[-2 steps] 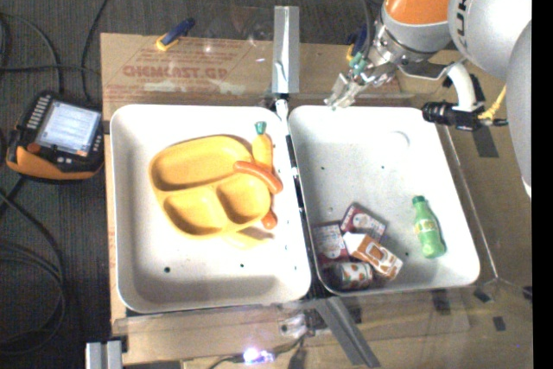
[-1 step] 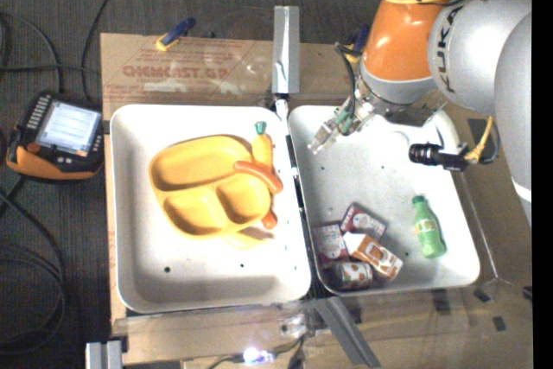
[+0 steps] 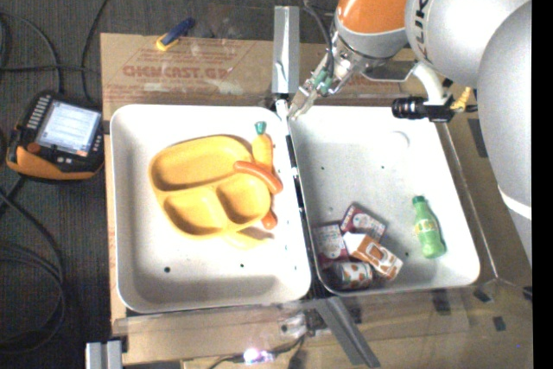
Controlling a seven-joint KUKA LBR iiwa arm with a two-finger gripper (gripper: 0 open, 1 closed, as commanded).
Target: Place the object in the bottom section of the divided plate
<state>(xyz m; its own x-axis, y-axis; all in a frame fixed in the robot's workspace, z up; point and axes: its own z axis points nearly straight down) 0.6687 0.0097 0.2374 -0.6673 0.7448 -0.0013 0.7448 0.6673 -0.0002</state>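
Observation:
A yellow divided plate point(image 3: 192, 171) lies in the left bin point(image 3: 138, 272). An orange toy carrot point(image 3: 263, 148) with a green top rests on the plate's right rim. Beside it, a curved orange-red sausage point(image 3: 258, 175) lies across the plate's right side. A small red-orange piece point(image 3: 270, 220) sits at the plate's lower right edge. My gripper point(image 3: 299, 104) hangs over the top of the divider between the two bins, above and to the right of the carrot. Nothing shows in it.
The right bin point(image 3: 380, 151) holds several snack packets point(image 3: 356, 248) at its near left and a small green bottle point(image 3: 428, 227) at its near right. A teach pendant point(image 3: 59, 136) lies left of the bench. A blue and yellow marker point(image 3: 174, 33) lies on the cardboard behind.

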